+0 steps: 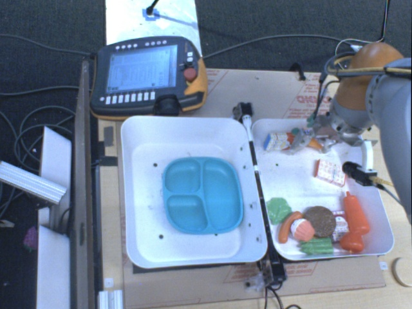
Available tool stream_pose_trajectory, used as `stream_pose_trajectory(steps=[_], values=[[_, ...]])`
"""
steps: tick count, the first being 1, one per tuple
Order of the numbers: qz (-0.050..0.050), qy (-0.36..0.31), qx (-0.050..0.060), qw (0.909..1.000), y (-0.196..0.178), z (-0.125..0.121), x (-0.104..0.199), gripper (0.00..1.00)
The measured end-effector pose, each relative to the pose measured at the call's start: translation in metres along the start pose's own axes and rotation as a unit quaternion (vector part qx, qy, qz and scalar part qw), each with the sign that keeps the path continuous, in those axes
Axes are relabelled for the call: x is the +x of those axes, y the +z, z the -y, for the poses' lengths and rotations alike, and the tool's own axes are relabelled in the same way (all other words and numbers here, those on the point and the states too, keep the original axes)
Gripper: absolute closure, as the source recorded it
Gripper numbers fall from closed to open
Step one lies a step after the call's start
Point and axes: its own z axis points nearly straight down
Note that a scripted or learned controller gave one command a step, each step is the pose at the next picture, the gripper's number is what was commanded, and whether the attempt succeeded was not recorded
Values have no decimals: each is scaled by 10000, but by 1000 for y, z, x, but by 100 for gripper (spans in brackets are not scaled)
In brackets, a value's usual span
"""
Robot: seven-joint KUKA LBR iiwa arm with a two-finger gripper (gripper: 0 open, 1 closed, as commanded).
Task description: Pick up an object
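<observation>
Arm (380,89) enters from right edge of frame, grey link with the orange band upper right. Gripper (313,136) sits low over the top edge of the right bin (283,172), upper centre-right of frame. Claw state: cannot tell, too blurred and cluttered at the tip.

Just left of the gripper, at the bin's upper left corner: small white carton (277,140) with blue and red print, lying on its side. It looks close to or touching the tip; cannot tell which. Small orange piece (315,143) right at the tip too, identity unclear.

Rest of right bin:
- white and red patterned packet (329,171), right of centre, apart from the others
- orange-red bottle (356,221), lower right, lying along the right wall
- brown round patty (320,221), lower centre, touching a pink and white round item (304,230)
- orange sausage shape (288,225), just left of that
- green leaf-like piece (279,208), lower left of bin
- green flat piece (317,246) along the bottom wall

Left bin (138,172), centre of frame: light blue divided plate (201,195), three compartments.

Teach pendant (147,73) on the bench above the left bin, upper left of centre, screen lit. Cables on dark floor along the left and top.
</observation>
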Motion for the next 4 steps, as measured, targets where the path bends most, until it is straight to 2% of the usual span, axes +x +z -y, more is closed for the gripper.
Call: stream_pose_trajectory(steps=[1, 2, 3, 4], values=[[2, 10, -16, 10000, -1, -1, -9, 0], [-5, 4, 25, 10000, -10, 1, -9, 100], [11, 26, -69, 10000, -28, 76, -26, 100], [9, 8, -87, 10000, -85, 50, -17, 100]])
